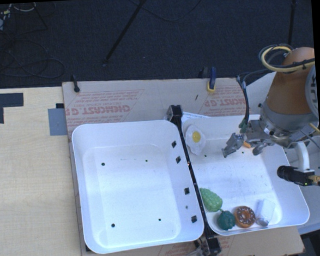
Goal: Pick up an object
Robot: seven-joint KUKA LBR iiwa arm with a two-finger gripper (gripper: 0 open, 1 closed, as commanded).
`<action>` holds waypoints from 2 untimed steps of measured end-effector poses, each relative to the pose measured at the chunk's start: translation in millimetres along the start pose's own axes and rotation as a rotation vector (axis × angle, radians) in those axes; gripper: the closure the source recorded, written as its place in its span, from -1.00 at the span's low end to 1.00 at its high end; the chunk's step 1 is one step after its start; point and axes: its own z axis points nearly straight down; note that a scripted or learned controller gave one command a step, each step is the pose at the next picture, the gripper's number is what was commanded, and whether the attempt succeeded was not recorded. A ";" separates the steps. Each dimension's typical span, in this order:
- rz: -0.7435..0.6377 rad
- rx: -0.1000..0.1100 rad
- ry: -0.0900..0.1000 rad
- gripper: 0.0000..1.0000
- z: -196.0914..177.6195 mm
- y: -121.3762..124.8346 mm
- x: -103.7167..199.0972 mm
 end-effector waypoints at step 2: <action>0.001 0.000 -0.001 1.00 84.5 58.1 26.6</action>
